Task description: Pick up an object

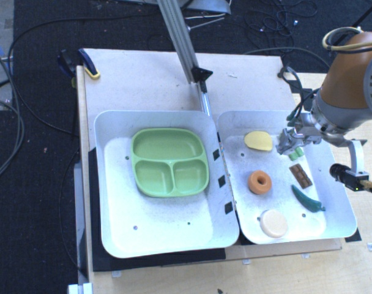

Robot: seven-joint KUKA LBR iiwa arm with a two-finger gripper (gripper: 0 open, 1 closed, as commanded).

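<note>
the two-finger gripper (289, 144) hangs low in the right white bin (339, 225), just beside the pale yellow rounded piece (259, 141); finger opening cannot be told, nothing visibly held. risk: closing off-centre nudges the piece aside.

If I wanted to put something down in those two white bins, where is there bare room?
Left bin: bare floor all round the green plate, widest in front. Right bin: crowded. The yellow piece, orange ring, white disc, brown bar, teal piece and gripper leave a strip by its left wall.
</note>
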